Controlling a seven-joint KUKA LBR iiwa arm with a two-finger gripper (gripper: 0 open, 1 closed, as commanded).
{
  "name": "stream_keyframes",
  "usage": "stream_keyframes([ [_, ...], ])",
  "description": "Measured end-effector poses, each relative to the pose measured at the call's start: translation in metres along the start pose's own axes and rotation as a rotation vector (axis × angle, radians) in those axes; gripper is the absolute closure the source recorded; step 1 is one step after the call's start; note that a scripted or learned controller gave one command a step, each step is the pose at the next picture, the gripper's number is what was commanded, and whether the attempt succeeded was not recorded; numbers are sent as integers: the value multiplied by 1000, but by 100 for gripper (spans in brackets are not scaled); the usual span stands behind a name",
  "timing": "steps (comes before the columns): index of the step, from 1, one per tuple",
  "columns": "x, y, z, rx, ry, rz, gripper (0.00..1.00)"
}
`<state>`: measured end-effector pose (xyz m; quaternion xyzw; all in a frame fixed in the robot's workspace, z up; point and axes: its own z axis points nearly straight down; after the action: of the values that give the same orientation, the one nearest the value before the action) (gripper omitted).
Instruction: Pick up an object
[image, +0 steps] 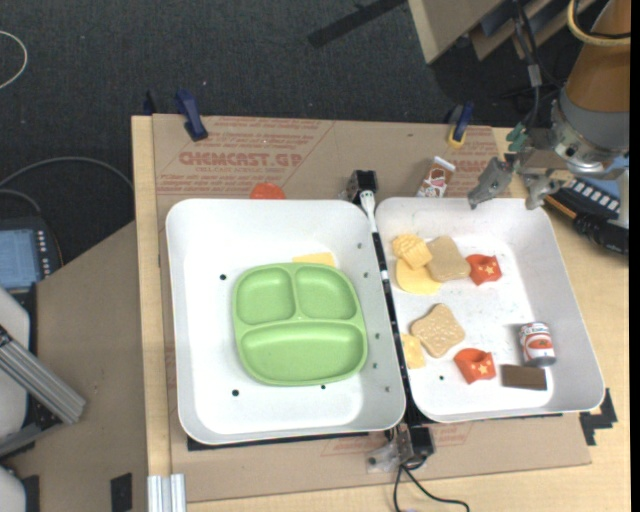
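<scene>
The end effector (513, 186) hangs over the far rim of the right bin (560, 260), near its upper right corner, with its two fingers spread wide apart and nothing between them. Above it the grey wrist joins the orange band of the arm (600, 70), which enters from the upper right. Below the end effector, inside the right bin, lie the loose objects: a cluster of tan and yellow toy food pieces (428, 262) near the bin's left wall, a small red block with a star (484, 268) just beside them, a toast-shaped piece (438, 330) lower down, a second red star block (474, 365) near it, a small can with a red label (538, 342) toward the right side, and a dark brown flat bar (523, 377) just below the can. All of them rest on the bin floor, well apart from the fingers. A small carton (435, 178) lies on the table just outside the bin's far edge, left of the end effector. The left bin (200, 240) holds a green divided plate (297, 323) with a yellow slice (315, 260) touching its far rim. Both bins sit on a brown board on the table (160, 300).
</scene>
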<state>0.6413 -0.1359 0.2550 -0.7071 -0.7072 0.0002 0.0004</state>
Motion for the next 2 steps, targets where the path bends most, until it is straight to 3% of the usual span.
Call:
stream_keyframes([
  [1, -50, -35, 64, 7, 1, 5, 0],
  [2, -48, -20, 176, 3, 3, 0, 0],
])
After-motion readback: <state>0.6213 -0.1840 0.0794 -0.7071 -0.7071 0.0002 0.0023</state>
